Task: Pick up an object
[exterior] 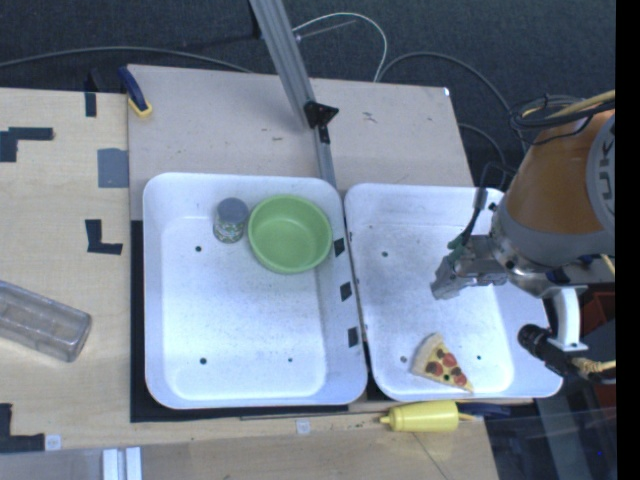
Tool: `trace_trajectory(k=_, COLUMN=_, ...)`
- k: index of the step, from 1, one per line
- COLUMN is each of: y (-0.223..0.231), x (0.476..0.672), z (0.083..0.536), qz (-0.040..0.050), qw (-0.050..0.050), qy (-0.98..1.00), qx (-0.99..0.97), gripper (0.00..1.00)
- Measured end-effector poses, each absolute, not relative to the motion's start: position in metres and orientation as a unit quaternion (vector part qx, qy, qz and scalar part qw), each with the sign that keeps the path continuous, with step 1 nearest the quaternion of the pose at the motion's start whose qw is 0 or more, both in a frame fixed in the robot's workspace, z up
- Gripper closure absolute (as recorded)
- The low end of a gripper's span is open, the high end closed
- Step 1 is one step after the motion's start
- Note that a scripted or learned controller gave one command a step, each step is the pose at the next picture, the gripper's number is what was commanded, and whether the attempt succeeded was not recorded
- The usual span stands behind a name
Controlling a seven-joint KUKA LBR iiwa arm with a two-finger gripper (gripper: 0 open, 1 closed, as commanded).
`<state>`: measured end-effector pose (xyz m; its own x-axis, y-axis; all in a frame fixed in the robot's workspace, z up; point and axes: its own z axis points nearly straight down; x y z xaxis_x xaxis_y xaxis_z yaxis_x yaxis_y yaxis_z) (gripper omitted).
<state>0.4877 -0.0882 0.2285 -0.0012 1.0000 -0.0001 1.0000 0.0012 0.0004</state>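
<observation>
nearest the lens, a yellow mustard bottle (424,417) is seen on the surface's front edge. just behind it, a pizza slice toy (441,361) lies in the right bin (400,218), below and slightly left of the pincer (447,283), its point aimed up-left. whether the pincer is open cannot be told.

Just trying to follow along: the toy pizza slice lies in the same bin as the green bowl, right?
Not quite. The camera view shows the pizza slice in the right bin, under the arm's hand; the green bowl sits in the left bin.
</observation>
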Motion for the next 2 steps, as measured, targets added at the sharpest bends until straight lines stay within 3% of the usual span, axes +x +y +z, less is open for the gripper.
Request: trace_trajectory(k=2, y=0.014, x=0.548, z=0.232, qz=0.0003, qw=-0.001, qy=0.71, qx=0.704, gripper=1.0)
